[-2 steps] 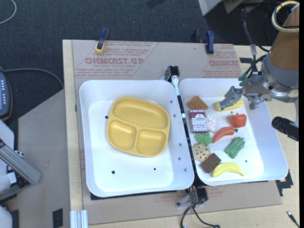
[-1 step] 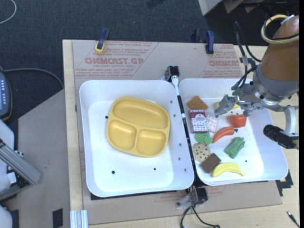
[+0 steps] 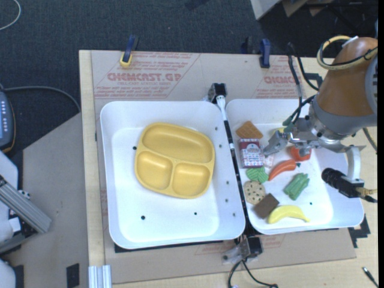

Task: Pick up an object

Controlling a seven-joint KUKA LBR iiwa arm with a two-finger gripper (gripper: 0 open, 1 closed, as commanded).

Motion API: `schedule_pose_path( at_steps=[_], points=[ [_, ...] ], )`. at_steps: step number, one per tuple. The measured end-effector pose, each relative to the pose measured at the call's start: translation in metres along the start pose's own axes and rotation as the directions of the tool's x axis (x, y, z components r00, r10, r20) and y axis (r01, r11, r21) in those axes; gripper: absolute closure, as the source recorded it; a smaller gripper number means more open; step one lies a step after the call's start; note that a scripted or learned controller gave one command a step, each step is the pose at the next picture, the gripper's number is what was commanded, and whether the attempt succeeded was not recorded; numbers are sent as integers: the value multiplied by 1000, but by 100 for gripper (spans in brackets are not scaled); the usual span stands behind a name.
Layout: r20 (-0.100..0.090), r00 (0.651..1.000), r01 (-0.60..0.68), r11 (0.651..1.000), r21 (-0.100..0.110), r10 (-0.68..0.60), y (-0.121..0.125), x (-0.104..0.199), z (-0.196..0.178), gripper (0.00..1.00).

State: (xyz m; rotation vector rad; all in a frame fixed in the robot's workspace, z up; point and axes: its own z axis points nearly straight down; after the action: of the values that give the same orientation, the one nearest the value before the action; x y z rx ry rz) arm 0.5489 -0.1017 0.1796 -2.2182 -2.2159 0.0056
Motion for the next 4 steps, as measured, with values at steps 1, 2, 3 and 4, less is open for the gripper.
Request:
schedule_pose_path(
  at_steps=[1, 2, 3, 4],
  points=[
    [-1, 1000, 1, 1000, 2, -1, 0, 5, 63, 0],
    [5, 1000, 1, 1000, -18, -1, 4, 5, 91, 0],
    [4, 1000, 0, 1000, -22, 0, 5, 5, 79, 100],
    [3, 1000, 2, 1000, -11, -2, -3, 10, 31, 100]
  ],
)
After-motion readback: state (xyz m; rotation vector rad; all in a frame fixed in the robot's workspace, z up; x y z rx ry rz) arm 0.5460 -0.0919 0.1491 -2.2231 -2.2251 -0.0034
